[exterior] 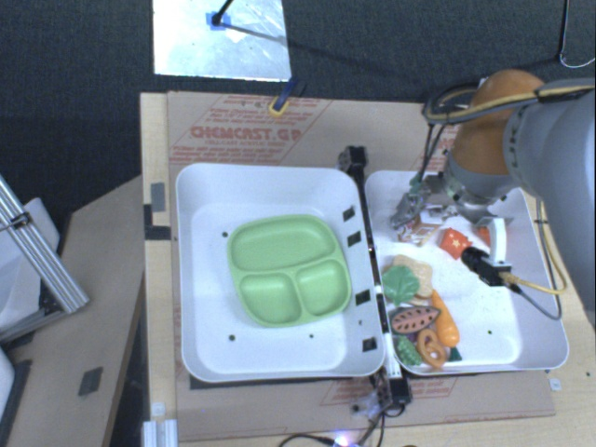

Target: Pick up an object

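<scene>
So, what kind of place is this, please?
Probably a robotics lab test bench: a robot arm reaches over two white bins, one holding a green divided tray, the other toy food.

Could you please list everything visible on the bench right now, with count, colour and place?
white bins: two, white, side by side on the bench
divided tray: one, light green, three compartments, in the left bin
toy food pile: several pieces, green, orange, brown and tan, near the front left corner of the right bin
red piece: one, red-orange, middle of the right bin, apart from the pile
reflective sheet: one, silvery, behind the bins
cardboard sheet: one, tan with red print, under the bins
arm: one, grey with an orange band, reaching in from the right
gripper: one, low over the back of the right bin
</scene>
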{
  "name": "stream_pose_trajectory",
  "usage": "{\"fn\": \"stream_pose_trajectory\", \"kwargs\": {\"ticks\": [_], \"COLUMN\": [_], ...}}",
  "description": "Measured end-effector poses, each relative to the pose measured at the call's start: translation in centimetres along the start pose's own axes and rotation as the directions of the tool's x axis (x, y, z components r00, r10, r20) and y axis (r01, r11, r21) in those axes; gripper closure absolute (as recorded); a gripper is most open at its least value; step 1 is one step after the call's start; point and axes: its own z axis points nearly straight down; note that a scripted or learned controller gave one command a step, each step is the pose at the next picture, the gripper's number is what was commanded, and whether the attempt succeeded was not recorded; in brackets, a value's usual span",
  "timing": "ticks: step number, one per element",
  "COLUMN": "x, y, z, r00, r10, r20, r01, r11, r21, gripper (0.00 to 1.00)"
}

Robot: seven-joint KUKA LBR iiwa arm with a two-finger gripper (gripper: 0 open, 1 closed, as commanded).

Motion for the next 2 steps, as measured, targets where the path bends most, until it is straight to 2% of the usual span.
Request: {"fn": "stream_pose_trajectory", "kwargs": {"ticks": [1,2], "x": [0.5,0.5], "y": [0.0,0.2], "z": [-6.3,-11.7], "r00": [1.000,1.000], "r10": [-0.005,-0.006], "r20": [-0.006,-0.006], "r01": [0.005,0.006], "r11": [1.000,1.000], "r21": [0.015,0.015], "gripper": [1.00,1.00]}}
